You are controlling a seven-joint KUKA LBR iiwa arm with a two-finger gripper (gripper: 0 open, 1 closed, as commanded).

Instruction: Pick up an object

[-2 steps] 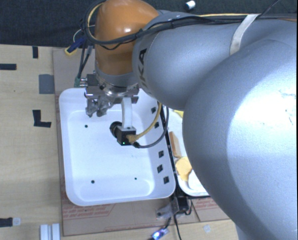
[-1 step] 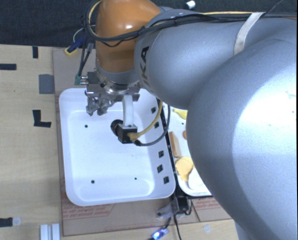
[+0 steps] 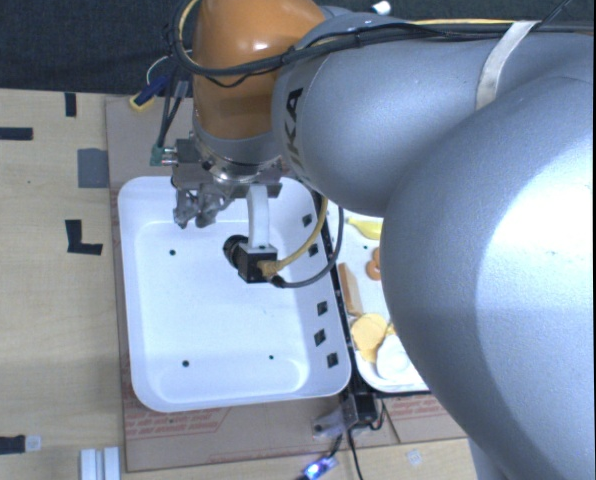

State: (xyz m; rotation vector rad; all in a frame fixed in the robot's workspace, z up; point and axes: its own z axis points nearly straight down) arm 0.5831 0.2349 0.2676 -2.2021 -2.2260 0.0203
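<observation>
My gripper hangs over the back part of the left white bin, below the orange band of the arm. A cable and a black fitting hang from it above the bin floor. I see no object at the gripper. In the right bin, mostly covered by the arm, lie a yellow piece, a tan stick-like piece, a yellow-orange piece and a white piece.
The big grey arm covers the right half of the scene and most of the right bin. Black markers line the divider between the bins. The wooden bench with black marks lies left of the bins.
</observation>
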